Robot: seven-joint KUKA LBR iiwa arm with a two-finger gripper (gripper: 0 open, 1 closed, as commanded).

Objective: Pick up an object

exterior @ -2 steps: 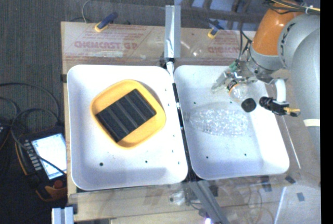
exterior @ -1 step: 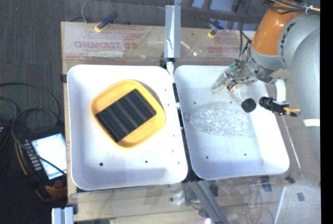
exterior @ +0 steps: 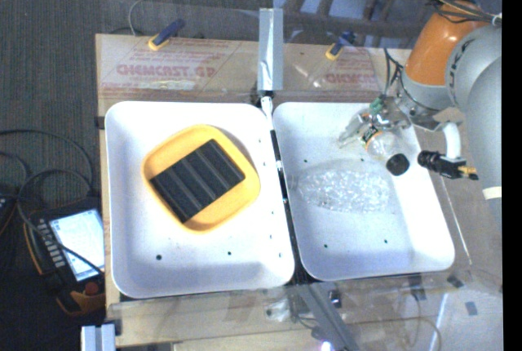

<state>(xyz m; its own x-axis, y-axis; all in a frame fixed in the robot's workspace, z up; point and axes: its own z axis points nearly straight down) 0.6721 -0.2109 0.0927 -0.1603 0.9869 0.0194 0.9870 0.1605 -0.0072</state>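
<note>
A yellow, rounded-square object with a black ribbed top lies tilted in the left bin. A clear, crinkled plastic piece rests in the middle of the right bin. My gripper hangs low over the far right part of the right bin, above and to the right of the clear piece and well apart from the yellow object. I see nothing held in it.
The arm's orange band and grey body cover the right bin's far right corner. A black knob and a black bracket stick out beneath the wrist. A metal divider post stands behind the gap between the bins.
</note>
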